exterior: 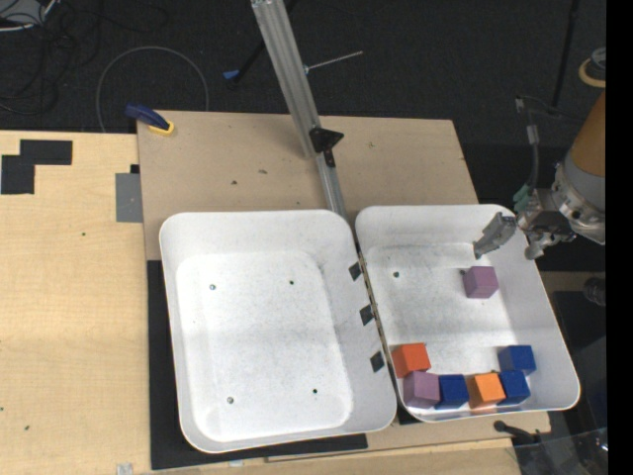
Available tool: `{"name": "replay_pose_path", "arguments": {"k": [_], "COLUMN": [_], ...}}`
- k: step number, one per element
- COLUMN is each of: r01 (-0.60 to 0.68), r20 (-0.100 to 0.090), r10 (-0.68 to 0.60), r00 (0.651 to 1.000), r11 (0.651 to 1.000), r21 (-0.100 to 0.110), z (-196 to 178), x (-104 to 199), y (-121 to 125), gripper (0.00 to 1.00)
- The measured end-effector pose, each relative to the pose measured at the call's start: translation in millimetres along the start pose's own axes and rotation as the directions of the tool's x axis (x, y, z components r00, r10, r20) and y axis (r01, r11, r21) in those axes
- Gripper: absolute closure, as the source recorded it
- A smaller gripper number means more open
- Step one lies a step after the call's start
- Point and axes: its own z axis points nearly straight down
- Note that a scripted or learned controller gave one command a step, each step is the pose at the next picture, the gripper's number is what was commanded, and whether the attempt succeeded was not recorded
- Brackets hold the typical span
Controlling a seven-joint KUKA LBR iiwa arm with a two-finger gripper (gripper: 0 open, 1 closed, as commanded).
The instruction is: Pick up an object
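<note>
**Purple cube sits loose, tool above it**

Purple cube [481, 281] lies alone in the right bin [435, 236], far from the blocks [465, 379] crowded along the near wall. The tool [516, 234] hovers just beyond it, fingers spread, gripping nothing. Descending off-centre, a finger could nudge the cube aside and close on air.

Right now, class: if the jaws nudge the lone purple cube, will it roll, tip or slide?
The purple cube looks flat-faced and squat, so it will probably slide, not roll. It sits alone on the smooth floor of the right bin, so little should stop it.
</note>
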Motion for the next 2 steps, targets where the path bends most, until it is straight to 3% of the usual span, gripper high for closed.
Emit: {"name": "replay_pose_path", "arguments": {"k": [1, 2], "r01": [0.0, 0.003], "r20": [0.0, 0.003], "r10": [0.0, -0.003], "r00": [1.0, 1.0], "r11": [1.0, 1.0], "r21": [0.005, -0.003], "z": [137, 159], "x": [-27, -27], "y": [32, 46], "gripper": [0.0, 0.0]}}
